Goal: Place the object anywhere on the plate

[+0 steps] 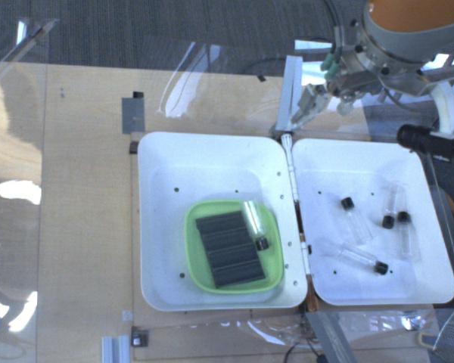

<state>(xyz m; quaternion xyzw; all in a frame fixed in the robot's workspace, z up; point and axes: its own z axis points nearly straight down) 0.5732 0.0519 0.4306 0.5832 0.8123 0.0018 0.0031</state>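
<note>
A clear vial with a black cap (254, 222) lies on the green plate (192, 242) in the left bin, along the plate's right side. It rests next to a black ribbed block (228, 248) that covers the plate's middle. My gripper (291, 123) hangs above the far edge where the two bins meet, well away from the plate. Its fingers are apart with nothing between them, so it is open.
Both white bins sit side by side; the right bin (416, 278) holds several loose clear vials with black caps (380, 267). A black cylinder (427, 138) juts in at the right bin's far right corner. Clear plastic sheeting lies on the wooden bench.
</note>
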